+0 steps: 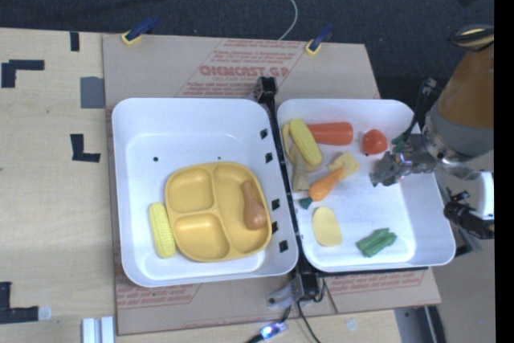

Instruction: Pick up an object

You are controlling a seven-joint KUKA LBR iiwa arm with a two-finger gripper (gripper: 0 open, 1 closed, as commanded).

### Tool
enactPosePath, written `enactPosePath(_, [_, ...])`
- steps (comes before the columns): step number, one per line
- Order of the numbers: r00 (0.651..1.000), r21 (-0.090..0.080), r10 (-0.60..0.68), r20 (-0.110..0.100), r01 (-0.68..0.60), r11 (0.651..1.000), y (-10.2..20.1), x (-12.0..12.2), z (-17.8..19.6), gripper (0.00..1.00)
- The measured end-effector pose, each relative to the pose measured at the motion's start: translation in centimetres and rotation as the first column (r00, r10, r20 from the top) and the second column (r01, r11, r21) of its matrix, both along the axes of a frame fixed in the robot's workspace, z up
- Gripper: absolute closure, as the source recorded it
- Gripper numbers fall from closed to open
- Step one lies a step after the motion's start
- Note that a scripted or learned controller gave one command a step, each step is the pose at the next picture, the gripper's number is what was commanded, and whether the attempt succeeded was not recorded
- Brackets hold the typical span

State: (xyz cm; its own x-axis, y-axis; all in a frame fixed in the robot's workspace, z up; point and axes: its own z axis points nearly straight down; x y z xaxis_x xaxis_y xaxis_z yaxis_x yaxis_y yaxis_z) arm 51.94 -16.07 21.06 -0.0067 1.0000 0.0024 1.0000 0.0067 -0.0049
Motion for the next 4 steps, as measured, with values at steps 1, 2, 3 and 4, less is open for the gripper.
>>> enactPosePath(1, [1.0,-0.001,0.0,0.0,0.0,1.0,3.6,2.8,-0.6,1.0])
enactPosePath(2, [1.0,-0.001,0.0,0.001,0.0,1.0,7.7,6.5,-1.2,1.0])
enactPosePath(3, [1.0,-0.002,0.0,0.004,0.0,1.0,10.8,10.7,0.1,1.0])
enactPosePath(4, [1.0,-0.001,0.0,0.002,0.0,1.0,14.9,12.9,0.9,1.0])
